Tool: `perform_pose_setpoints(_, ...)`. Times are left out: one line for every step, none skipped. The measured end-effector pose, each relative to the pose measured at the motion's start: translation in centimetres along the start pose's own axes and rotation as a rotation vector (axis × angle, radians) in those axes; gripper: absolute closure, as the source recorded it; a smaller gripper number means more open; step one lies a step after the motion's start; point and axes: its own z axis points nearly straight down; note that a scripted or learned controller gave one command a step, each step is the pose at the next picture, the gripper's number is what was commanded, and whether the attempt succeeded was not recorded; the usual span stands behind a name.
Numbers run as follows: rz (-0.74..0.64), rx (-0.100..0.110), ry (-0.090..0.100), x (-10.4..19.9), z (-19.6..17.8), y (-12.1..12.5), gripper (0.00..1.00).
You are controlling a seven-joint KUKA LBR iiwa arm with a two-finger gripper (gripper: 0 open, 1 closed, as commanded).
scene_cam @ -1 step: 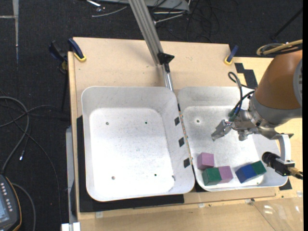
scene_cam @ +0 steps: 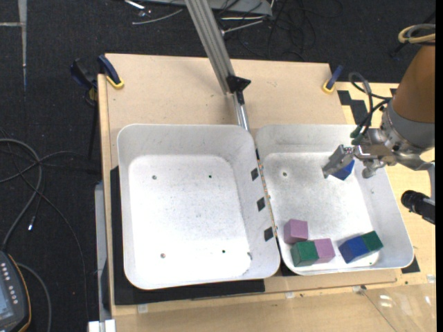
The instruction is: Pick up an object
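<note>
My gripper (scene_cam: 351, 164) hangs over the back right part of the right bin (scene_cam: 304, 144), reaching in from the right. A small blue block (scene_cam: 344, 171) shows between its grey fingers (scene_cam: 335, 162), and the gripper is shut on it. The block seems lifted a little off the bin floor. Along the bin's front lie a pale purple block (scene_cam: 296, 229), a green block (scene_cam: 303, 253), a pink block (scene_cam: 323, 249), a second blue block (scene_cam: 354, 247) and a smaller green block (scene_cam: 372, 241).
The left bin (scene_cam: 187, 199) sits beside the right one, and their rims meet at a seam with black clips (scene_cam: 261, 203). A slanted metal pole (scene_cam: 211, 37) rises from behind the bins. Clamps (scene_cam: 109, 71) hold the wooden bench's back corners.
</note>
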Motion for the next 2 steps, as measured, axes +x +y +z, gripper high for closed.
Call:
perform_pose_setpoints(0.005, 0.014, 0.002, -6.9, 13.0, 3.1, 0.0)
perform_pose_setpoints(0.005, 0.005, 0.001, -7.5, 5.5, -3.4, 0.0)
